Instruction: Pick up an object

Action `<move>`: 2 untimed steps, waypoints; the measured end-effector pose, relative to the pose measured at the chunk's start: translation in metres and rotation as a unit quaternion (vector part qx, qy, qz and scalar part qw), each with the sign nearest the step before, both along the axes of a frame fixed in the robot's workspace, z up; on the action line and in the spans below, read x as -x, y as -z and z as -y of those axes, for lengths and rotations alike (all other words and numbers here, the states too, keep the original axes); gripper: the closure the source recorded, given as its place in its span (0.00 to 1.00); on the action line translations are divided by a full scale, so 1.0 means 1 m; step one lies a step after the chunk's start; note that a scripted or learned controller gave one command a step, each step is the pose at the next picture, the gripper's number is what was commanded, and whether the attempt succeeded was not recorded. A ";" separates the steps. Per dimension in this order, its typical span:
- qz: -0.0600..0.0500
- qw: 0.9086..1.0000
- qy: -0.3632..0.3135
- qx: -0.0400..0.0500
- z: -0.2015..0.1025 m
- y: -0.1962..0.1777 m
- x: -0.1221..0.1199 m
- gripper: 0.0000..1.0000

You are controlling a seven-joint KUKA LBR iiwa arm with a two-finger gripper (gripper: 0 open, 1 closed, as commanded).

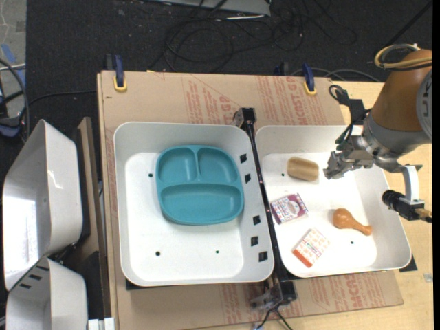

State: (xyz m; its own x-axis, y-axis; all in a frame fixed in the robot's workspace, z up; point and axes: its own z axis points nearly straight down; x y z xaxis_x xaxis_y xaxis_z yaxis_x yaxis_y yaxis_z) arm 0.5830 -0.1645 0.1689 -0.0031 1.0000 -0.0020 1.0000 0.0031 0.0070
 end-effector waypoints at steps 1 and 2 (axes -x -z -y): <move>0.000 1.000 -0.001 0.000 -0.008 -0.047 -0.005 1.00; -0.001 1.000 0.000 0.000 -0.008 -0.075 -0.006 1.00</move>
